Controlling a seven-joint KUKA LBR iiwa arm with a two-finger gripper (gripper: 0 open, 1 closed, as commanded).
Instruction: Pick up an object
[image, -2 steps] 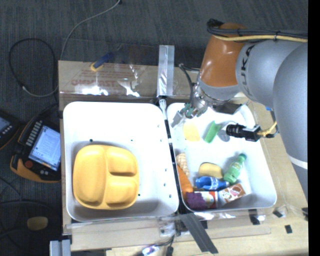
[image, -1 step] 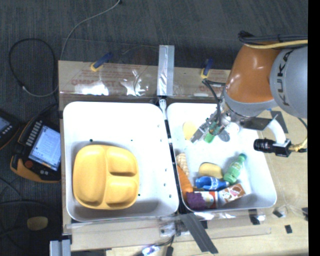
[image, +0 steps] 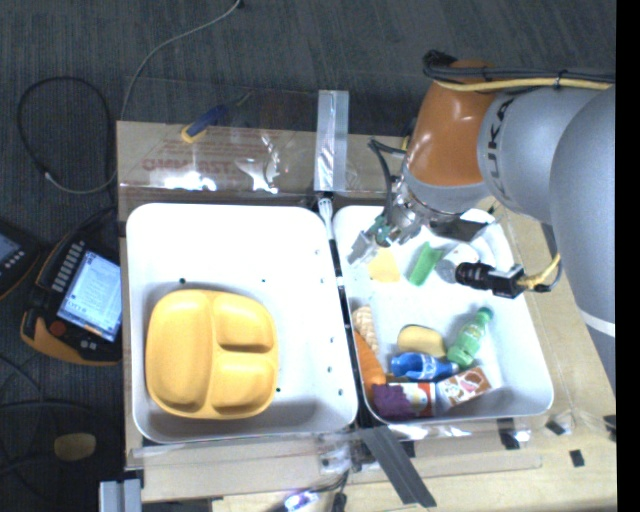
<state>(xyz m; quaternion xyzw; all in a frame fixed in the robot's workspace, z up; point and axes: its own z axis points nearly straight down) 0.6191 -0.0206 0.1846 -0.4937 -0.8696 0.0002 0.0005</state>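
Observation:
My gripper (image: 372, 240) hangs over the back left part of the right bin (image: 520, 400), its fingers pointing down-left. Nothing shows between them. Just below it lies a pale yellow block (image: 384, 267), and a green piece (image: 424, 263) rests to its right. Nearer the front of that bin lie a yellow lump (image: 421, 339), a green bottle (image: 467, 338), a blue item (image: 418, 366), an orange carrot-like piece (image: 369, 364), a purple item (image: 396, 399) and a red-labelled packet (image: 462, 388).
The left bin (image: 230, 230) holds a yellow divided tray (image: 211, 352). The grey arm with its orange band (image: 450, 140) fills the upper right. A handheld device (image: 85, 295) lies left of the bench, and cables run across the floor.

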